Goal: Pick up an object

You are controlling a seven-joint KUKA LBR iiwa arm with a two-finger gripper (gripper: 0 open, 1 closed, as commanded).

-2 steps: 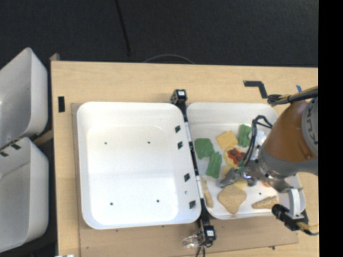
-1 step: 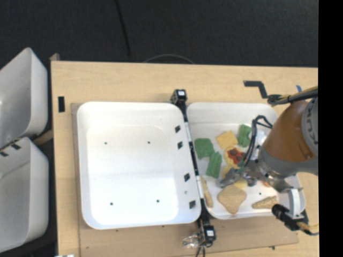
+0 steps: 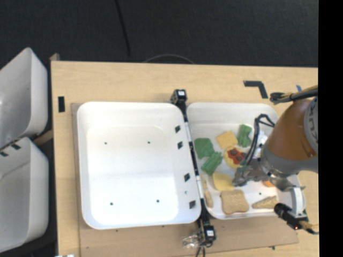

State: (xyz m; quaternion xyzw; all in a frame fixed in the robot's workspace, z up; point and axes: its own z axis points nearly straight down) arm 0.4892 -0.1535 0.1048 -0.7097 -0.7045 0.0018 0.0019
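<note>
Two shallow white bins sit side by side on the table (image 3: 123, 82): the left bin (image 3: 134, 165) has bare white floor, while the right bin (image 3: 214, 111) carries all the loose pieces, so any pick has to happen there. The arm (image 3: 292, 141) reaches in from the right and bends down over that clutter, its end effector (image 3: 242, 176) low among the objects near the bin's middle. How wide it is parted, and whether anything sits in it, I cannot tell; the dark tip blurs into the things beneath.

Just beside the tip lies a pale yellow piece (image 3: 222, 182), and touching or nearly under it is a small red object (image 3: 235, 155). Either is the likely target, judging by how the tip is placed. Further left, two green pieces (image 3: 206, 153) lie close together against the divider, and a third green piece (image 3: 245, 134) rests near a yellow block (image 3: 226, 140) toward the back. A tan bread-like slice (image 3: 234, 201) sits at the near edge, with a smaller tan wedge (image 3: 265, 202) to its right.

The crowding matters: pieces are packed close, so a closing grip may nudge neighbours or catch two at once.
</note>
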